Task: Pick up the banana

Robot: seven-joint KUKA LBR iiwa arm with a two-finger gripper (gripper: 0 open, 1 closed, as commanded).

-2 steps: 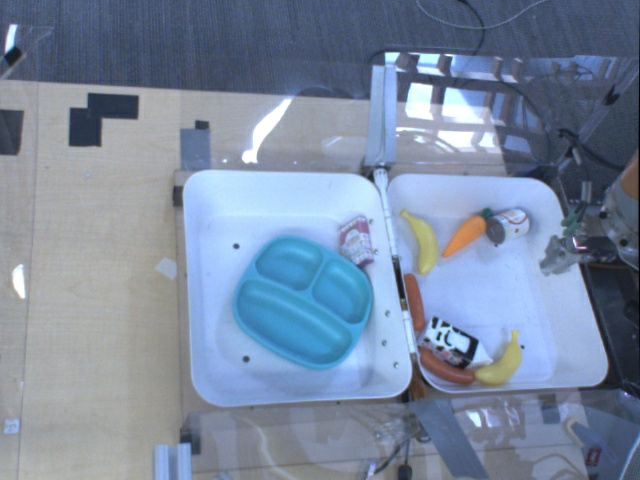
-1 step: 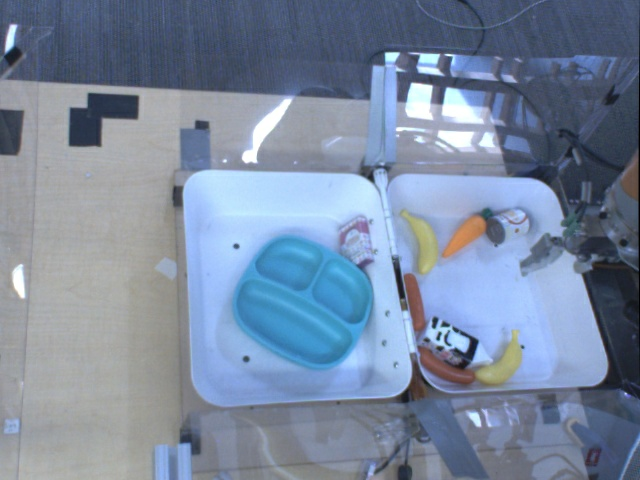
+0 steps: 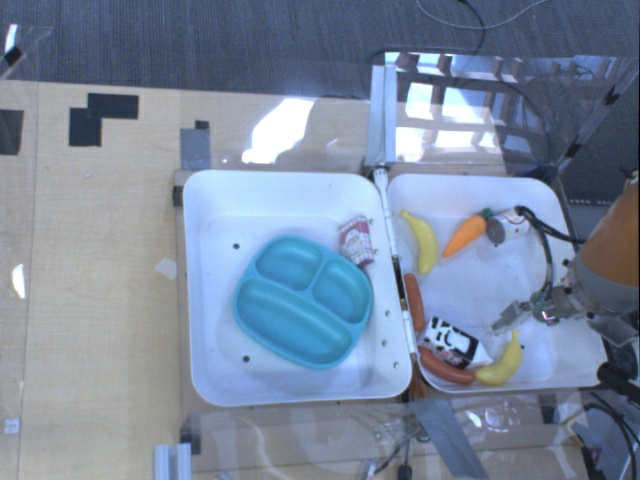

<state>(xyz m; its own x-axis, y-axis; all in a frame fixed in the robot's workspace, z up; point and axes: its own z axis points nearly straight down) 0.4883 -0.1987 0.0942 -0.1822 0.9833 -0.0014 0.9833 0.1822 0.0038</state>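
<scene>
A pale wooden bench (image 3: 100, 298) carries two shallow white bins side by side, with dark carpet on the far side. In the left white bin (image 3: 215, 368) lie a blue divided plastic plate (image 3: 303, 301) and a small red and white packet (image 3: 357, 240), just beside the plate's far right corner. The right white bin (image 3: 545, 203) holds two bananas: a yellow curved banana (image 3: 423, 241) at its far left, and a second yellow banana (image 3: 505, 360) at its near edge, touching a red sausage (image 3: 446, 367). The gripper (image 3: 508, 316) hangs low just above the far tip of this near banana, which seems to be the target; whether its fingers are wide or narrow I cannot tell, and nothing is seen between them. I judge the step to be the approach, with the grasp not yet made. The next move calls for lowering over the banana's middle and closing across its narrow width. A black and white patterned card (image 3: 452, 339) and the sausage lie close on the left and could be caught. An orange carrot (image 3: 465, 235) and another sausage (image 3: 413, 302) lie apart.
</scene>
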